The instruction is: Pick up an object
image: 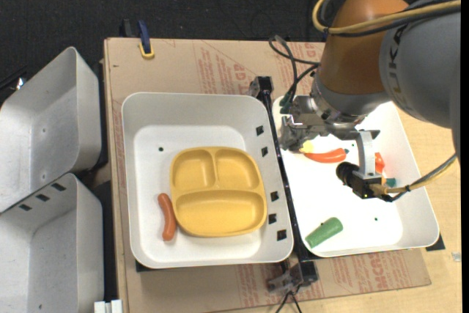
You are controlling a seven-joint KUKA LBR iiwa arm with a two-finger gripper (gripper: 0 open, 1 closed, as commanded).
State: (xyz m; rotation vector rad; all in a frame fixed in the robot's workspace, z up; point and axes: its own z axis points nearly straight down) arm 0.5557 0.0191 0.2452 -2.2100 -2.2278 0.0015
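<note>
**Arm low over the right bin, close to the orange piece**

The gripper (pixel 322 146) hung low in the right bin (pixel 410 231), just above an orange carrot-like piece (pixel 326 155). Whether it was gripping anything I could not tell; the wrist hid that part. A green piece (pixel 324 231) lay apart, near the front wall. In my judgement, a good pick needed the gripper centred across the narrow side of the orange piece, then a straight lift, away from the bin wall.

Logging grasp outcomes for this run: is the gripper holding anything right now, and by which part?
It cannot be told: the arm's wrist covers the gripper, which sits just above the orange carrot-like piece in the right bin.
</note>
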